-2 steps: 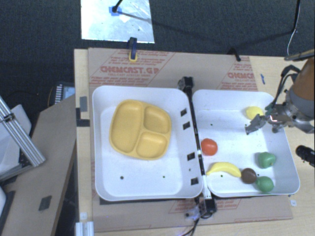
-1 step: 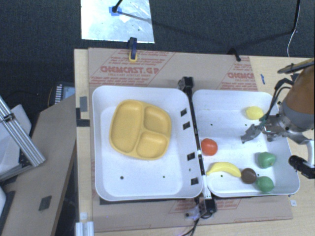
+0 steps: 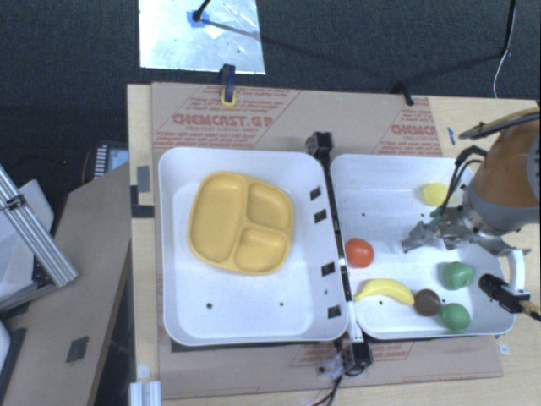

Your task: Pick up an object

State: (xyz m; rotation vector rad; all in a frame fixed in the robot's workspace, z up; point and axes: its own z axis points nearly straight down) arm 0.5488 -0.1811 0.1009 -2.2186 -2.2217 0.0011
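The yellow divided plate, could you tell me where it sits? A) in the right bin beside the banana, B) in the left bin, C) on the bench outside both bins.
B: the yellow divided plate lies alone in the left bin, while the banana lies in the right bin.

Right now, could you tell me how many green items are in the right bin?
2: one beside the pincer, the other near the front edge. The arm may hide more.
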